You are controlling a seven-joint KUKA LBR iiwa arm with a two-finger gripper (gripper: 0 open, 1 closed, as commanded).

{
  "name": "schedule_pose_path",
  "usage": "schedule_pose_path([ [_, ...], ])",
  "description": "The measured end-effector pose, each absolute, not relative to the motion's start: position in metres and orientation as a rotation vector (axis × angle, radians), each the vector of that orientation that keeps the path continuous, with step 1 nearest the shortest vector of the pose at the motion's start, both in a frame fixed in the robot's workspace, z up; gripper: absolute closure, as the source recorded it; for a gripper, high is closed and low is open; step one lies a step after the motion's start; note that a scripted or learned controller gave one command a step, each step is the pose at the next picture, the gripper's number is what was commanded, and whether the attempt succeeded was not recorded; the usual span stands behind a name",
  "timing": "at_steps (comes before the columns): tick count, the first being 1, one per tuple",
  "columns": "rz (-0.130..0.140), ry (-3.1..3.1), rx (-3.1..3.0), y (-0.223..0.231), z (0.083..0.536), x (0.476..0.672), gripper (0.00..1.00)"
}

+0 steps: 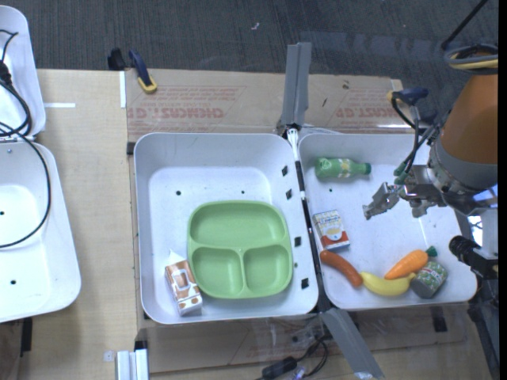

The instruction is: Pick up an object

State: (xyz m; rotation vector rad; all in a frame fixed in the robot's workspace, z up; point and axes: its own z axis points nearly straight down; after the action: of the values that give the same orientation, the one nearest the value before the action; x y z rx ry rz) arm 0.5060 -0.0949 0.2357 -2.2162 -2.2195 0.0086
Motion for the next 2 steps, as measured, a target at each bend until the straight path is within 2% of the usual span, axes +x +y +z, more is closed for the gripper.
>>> schedule_pose_path([
  [1, 0.006, -2.231, -2.203, -0.187, 0.178, 0.490, 0.00],
  [2, -0.003, -2.326, -2.086, -0.216, 0.097, 0.477, 0.00],
])
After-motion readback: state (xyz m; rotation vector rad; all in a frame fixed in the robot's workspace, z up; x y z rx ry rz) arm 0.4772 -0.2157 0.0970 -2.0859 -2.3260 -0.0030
